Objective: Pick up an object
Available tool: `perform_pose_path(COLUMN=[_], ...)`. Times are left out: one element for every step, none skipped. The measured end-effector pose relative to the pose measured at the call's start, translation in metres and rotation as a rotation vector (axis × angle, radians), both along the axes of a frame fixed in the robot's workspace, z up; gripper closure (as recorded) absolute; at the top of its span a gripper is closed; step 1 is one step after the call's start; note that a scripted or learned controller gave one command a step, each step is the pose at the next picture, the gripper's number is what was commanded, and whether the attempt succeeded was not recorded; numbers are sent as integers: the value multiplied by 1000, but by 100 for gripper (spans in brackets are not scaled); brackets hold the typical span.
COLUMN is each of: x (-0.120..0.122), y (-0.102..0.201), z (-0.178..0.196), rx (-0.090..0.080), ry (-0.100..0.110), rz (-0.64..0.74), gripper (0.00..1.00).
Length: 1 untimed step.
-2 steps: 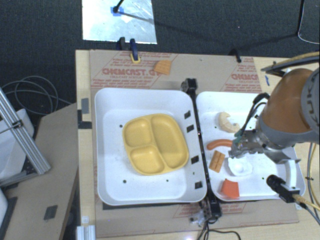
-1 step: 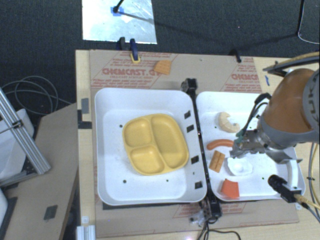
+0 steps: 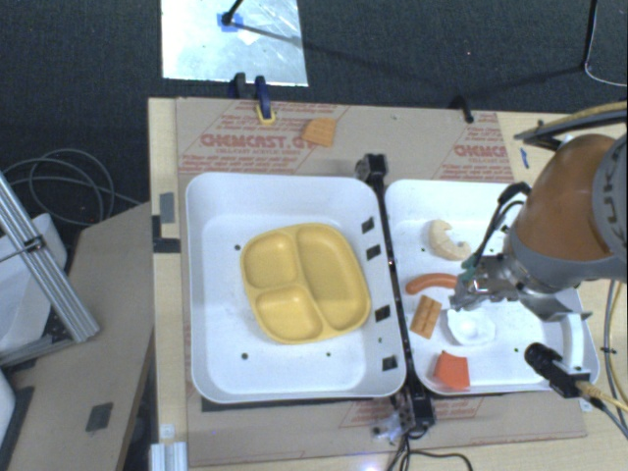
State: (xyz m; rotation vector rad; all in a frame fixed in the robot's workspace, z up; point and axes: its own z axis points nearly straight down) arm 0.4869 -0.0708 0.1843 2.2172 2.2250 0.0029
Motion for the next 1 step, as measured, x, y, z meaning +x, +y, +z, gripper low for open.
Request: perform_pose_path(x=[0], y=[3], z=[0], rx=[0], ry=[0], rz=[1], gripper=[100])
